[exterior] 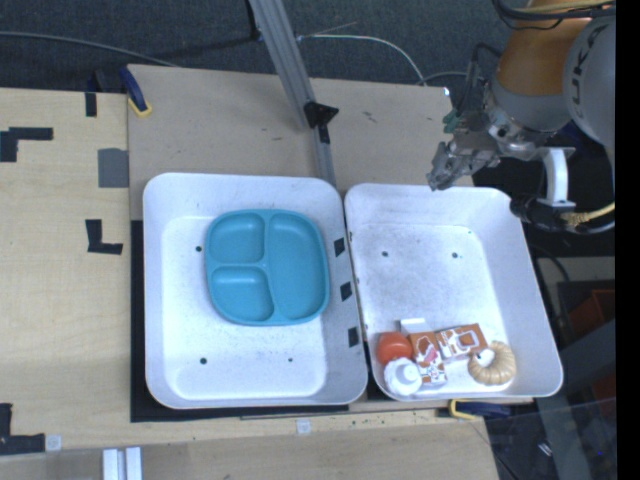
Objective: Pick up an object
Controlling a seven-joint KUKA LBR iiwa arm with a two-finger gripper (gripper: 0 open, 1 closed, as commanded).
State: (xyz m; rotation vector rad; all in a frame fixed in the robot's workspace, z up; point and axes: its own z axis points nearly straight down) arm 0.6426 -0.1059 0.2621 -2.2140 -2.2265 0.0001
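**Q.** Where did the gripper [441, 176] stand relative to the pickable items?

**A.** It hung over the far rim of the right bin [520, 258]. How far its fingers were parted could not be told at this size, and nothing showed between them. The items lay clustered in that bin's near corner: a red-and-white carton [447, 351], a red object [393, 347], a white cap-like piece [403, 376] and a tan ring-shaped item [494, 364].

**Q.** Which relation governed the next move?

**A.** The cluster lay well apart from the gripper, across the bin toward the viewer. The carton's long axis ran roughly along the near wall.

**Q.** And the left bin [170, 268]?

**A.** It held a blue divided plate [268, 267], farther off.
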